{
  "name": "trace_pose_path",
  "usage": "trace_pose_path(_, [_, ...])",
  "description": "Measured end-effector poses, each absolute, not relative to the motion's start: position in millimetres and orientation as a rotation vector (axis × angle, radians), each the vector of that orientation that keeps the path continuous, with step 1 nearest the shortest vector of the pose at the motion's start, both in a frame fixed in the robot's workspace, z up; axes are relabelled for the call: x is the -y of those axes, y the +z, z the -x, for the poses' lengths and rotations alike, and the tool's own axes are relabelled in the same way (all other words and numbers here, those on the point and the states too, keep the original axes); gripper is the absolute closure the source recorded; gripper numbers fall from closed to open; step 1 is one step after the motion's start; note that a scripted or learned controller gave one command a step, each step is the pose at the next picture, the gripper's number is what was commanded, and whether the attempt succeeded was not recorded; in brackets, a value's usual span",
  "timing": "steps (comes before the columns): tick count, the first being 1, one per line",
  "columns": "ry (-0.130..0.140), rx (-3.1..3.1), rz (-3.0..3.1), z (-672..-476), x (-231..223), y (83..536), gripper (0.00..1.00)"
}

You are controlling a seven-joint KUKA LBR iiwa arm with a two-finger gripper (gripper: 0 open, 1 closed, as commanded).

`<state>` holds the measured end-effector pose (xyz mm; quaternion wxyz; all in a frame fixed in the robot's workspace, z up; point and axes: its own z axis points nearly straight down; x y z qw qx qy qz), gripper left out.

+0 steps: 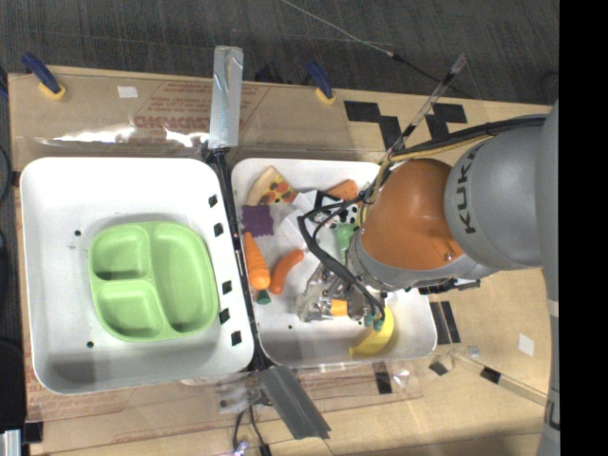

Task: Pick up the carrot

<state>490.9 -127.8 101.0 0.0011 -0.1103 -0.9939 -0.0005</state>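
Camera view looking down at a slant on two white bins sitting side by side on a bench. Left bin [43,255] holding a green plate [152,278] with three compartments, lying flat near the middle. Right bin [285,350] holding the clutter: carrot [256,262] lying along the left wall, running near to far, thick end toward the far side, just beside a shorter orange piece [285,270] tilting to its right. Purple block [256,219] sitting just beyond the carrot's far end, touching or nearly touching it. Pizza slice [271,188] lying in the far left corner. Another orange piece [344,190] peeking out by the far wall, partly hidden behind the arm. Banana [377,335] lying at the near right, close to the near wall.

Arm [475,207] reaching in from the right, its orange band [408,217] hanging over the right half of the right bin, cables trailing away toward the far right. Gripper [328,302] pointing down into the bin between the shorter orange piece and the banana, apart from the carrot and right of it. Fingers lost in metal parts and wiring, so spread impossible to tell; nothing visibly sitting between them. Carrot resting on the bin floor, not being touched by the gripper.
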Motion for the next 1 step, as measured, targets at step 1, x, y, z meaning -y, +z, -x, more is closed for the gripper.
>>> trace_pose_path(1, [0.002,3.150,0.046,-478.9,98.7,229.7,1.00])
